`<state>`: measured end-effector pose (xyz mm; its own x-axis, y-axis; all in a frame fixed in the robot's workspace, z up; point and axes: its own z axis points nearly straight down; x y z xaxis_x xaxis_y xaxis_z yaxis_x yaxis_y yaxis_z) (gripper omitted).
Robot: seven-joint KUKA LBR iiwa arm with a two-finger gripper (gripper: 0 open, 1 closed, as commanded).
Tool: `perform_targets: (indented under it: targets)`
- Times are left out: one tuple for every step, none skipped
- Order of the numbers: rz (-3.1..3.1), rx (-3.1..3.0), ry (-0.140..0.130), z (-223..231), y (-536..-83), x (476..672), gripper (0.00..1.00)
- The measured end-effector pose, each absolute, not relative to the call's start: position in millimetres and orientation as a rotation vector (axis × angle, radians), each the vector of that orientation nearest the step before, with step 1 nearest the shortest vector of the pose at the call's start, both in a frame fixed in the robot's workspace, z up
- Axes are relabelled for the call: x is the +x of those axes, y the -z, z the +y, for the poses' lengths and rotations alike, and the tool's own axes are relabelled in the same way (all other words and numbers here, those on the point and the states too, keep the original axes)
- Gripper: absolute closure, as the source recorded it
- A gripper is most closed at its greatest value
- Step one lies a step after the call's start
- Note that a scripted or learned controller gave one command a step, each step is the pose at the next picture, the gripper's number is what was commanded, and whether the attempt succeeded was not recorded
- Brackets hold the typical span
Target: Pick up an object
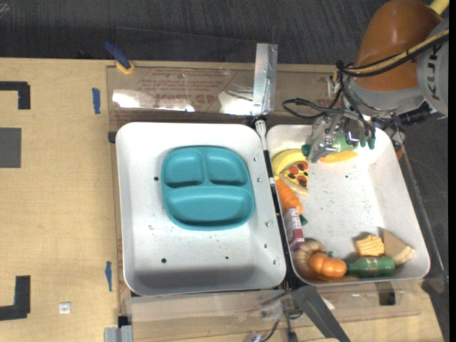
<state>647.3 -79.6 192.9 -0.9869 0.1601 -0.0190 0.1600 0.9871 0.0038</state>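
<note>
camera view looks down on two white bins side by side on a bench. the left bin [135, 248] holds a teal plate [207, 187] with three compartments, lying flat near the bin's middle, slightly toward the far side.

the right bin [370, 198] carries the toys. along its left wall, from far to near: a yellow piece [285, 159], a pizza slice [298, 174] just beside it, a carrot [288, 195], then a small tube [294, 226] with a pink label. at the near edge lie a brown bun [305, 252], an orange pumpkin [328, 266] touching it, a green bottle [372, 265] lying on its side, a waffle piece [369, 246] just behind the bottle, and a tan wedge [399, 251] at the near right corner.

the arm [395, 41] comes in from the right, its orange band above the far right corner of the right bin. the gripper [326, 142] hangs over the far part of that bin, with cables looped around it. right beside its tip sits an orange piece [338, 157] with something green [350, 141] behind it. whether the tool is released or clenched cannot be told; the tip is too cluttered, and nothing is seen clearly between its parts. the orange piece lies on the bin floor.
</note>
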Motion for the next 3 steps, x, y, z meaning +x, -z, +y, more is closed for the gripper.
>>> perform_targets:
  targets:
    - [3.111, 0.254, -0.002, -81, -200, 647.0, 1.0]
    - [3.065, 0.659, -0.001, -89, -260, 587.8, 1.0]
    - [3.064, 0.728, 0.002, -96, -150, 632.3, 1.0]
